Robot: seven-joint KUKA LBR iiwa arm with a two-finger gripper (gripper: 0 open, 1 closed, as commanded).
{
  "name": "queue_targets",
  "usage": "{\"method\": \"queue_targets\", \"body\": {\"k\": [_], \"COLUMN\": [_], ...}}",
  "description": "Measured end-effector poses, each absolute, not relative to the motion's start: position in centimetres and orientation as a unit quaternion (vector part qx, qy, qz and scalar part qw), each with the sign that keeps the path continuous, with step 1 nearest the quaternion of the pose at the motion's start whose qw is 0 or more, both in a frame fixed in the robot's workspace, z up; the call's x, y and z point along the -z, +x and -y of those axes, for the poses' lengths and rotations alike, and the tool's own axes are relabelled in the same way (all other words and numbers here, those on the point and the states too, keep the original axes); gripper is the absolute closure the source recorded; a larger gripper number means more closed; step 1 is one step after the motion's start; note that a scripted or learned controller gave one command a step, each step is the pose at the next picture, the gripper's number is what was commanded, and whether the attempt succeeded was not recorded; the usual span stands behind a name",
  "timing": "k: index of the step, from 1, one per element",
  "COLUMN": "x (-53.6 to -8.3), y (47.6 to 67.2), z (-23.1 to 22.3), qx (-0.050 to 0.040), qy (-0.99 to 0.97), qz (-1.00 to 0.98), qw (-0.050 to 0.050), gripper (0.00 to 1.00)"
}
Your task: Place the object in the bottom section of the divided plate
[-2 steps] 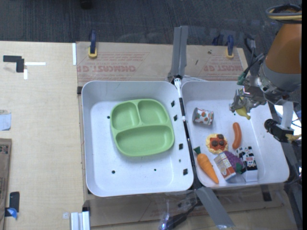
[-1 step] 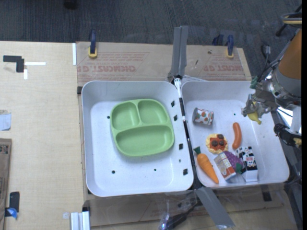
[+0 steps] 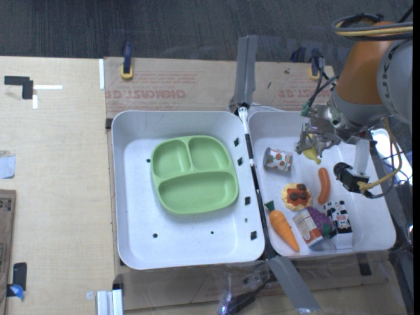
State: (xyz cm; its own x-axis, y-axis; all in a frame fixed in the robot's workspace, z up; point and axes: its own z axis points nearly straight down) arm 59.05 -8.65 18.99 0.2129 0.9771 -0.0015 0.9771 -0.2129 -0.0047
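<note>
- Currently our claw (image 3: 311, 147) hangs over the right bin (image 3: 367, 245), pinching something small and yellow (image 3: 312, 155).
- We judge the divided plate (image 3: 195, 174) lies well left of it, bottom section (image 3: 197, 190) nearest the plate's lower rim.

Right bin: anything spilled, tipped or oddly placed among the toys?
Mostly ordinary clutter. A small can lies on its side near the right bin's left wall, and the carrot, packet and carton crowd its near edge. Nothing looks spilled or damaged.

Two bins (image 3: 125, 195), one plate (image 3: 194, 173), perhaps seven toys (image 3: 284, 230)
</note>
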Motion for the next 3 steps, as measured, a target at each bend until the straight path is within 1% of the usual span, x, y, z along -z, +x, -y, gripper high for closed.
{"method": "queue_targets", "body": {"k": [1,2,3], "x": [-19.0,-24.0,-24.0], "y": [57.2,52.8,52.8], "z": [-5.1,-12.2,-12.2], "qx": [-0.0021,-0.002,-0.002], "qy": [-0.813,-0.789,-0.789], "qz": [0.582,0.615,0.615], "qw": [0.001,0.0,0.0], "gripper": [1.0,1.0,0.0]}}
